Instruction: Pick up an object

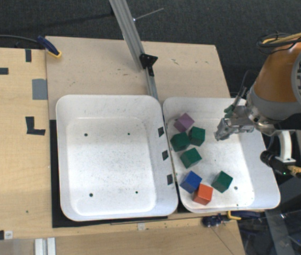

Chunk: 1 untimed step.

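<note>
Robot arm hovered over a bin of coloured blocks.

The gripper (223, 133) hung at three o'clock in the right bin (256, 195); whether it was spread or pressed together could not be told. At its nine o'clock lay a purple block (183, 122) and green blocks (188, 139); a blue block (191, 181) and an orange block (203, 194) sat at seven.

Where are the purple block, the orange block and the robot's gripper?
purple block (183, 122), camera view, its top face.
orange block (204, 193), camera view, its top face.
gripper (222, 134), camera view, at its fingertips.
</note>
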Available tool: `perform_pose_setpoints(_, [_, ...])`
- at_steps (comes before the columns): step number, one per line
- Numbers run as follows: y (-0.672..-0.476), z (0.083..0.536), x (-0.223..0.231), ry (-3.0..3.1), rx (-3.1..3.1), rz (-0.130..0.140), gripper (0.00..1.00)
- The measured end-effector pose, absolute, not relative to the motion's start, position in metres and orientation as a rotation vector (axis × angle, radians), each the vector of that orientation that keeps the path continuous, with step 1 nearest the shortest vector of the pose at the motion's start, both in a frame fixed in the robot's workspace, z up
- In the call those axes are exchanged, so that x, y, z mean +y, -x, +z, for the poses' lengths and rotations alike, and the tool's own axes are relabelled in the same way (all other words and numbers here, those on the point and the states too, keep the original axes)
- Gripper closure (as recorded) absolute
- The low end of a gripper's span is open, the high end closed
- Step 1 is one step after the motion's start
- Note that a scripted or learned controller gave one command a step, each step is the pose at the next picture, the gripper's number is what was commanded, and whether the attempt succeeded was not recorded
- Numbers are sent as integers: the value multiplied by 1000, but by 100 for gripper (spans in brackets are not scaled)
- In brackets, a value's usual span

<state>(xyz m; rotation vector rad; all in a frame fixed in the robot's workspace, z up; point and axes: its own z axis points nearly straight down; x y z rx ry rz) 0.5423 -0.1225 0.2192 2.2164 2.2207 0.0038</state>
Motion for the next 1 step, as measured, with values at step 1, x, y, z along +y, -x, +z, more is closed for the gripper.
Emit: perform_pose_setpoints(1, [-566, 230, -71, -2214, 2229, 3, 100])
